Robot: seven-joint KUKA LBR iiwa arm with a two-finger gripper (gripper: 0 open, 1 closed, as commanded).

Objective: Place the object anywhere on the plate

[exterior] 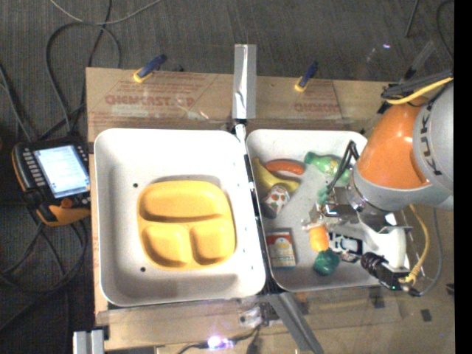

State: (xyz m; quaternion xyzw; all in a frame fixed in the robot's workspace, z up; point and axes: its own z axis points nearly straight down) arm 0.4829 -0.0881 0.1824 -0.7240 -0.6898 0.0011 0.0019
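Plate (188, 222) in left bin, end effector (322, 221) over right bin

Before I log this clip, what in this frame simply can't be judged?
- Gripper: finger state unclear in the camera view, small and lost among toys.
- Small carton: label too small to read.
- Right bin: its right side is hidden under the arm.
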